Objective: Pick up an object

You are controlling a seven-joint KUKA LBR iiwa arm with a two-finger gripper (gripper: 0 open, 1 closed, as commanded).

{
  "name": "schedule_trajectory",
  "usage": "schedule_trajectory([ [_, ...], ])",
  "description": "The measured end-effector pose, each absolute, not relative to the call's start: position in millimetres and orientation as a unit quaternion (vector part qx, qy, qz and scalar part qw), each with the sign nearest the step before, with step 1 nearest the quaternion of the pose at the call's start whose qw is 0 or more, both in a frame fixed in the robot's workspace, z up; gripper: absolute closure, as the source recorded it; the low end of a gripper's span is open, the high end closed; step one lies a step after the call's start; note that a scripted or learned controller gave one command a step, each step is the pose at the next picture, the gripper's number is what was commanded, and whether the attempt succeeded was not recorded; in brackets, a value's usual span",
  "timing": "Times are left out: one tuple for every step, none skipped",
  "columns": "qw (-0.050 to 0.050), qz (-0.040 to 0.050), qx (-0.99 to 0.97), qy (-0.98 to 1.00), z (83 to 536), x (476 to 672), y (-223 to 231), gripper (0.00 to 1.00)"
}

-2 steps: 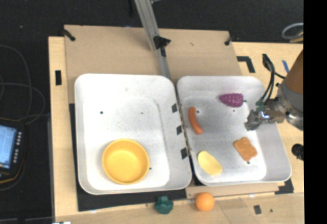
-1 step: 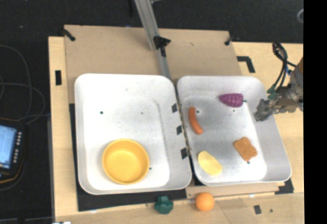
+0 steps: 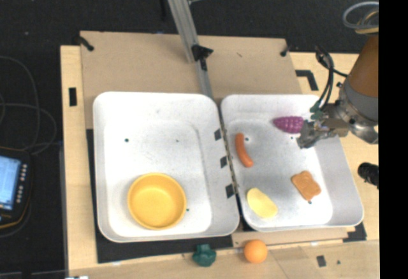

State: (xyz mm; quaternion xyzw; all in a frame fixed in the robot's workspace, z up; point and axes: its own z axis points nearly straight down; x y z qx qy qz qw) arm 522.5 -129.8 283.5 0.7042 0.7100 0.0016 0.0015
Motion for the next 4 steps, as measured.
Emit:
schedule_trajectory([
  [0.000, 0.0007, 0.705, 0.710, 276, 517.8, -76, 1.00],
  [0.000, -0.0002, 0.705, 0.709, 262, 528.4, -33, 1.00],
  [-0.001, -0.0004, 0.705, 0.709, 245, 531.7, 21, 1.00],
  [-0.001, -0.0005, 0.706, 0.708, 233, 535.6, 72, 1.00],
])
